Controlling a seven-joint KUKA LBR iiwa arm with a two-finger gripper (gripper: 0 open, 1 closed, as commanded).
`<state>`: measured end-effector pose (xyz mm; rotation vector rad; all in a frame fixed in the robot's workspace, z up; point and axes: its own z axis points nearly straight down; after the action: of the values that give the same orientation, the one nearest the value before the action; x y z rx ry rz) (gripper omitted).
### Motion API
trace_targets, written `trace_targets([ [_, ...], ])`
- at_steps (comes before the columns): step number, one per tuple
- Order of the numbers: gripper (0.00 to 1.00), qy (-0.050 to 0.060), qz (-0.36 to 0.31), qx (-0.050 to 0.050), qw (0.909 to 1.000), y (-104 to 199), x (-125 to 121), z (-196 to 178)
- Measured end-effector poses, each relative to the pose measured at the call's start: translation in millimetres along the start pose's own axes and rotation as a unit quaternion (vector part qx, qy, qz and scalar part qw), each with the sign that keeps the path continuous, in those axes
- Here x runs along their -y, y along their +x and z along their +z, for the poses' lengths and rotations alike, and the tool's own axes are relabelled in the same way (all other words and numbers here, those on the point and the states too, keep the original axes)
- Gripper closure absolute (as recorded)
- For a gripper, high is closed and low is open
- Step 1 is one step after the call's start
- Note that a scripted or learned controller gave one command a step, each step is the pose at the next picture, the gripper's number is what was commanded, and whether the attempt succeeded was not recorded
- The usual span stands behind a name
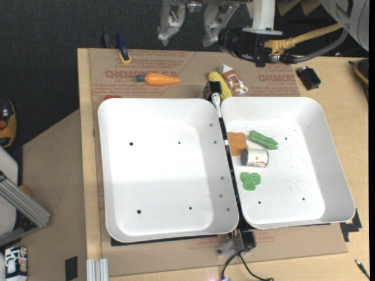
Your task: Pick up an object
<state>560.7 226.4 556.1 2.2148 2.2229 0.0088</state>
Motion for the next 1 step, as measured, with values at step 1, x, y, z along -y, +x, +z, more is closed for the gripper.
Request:
trace_targets([
  [1,1.00,-0.002,-0.001,-0.001,1.0000,0.9,-0.3,-10.7],
])
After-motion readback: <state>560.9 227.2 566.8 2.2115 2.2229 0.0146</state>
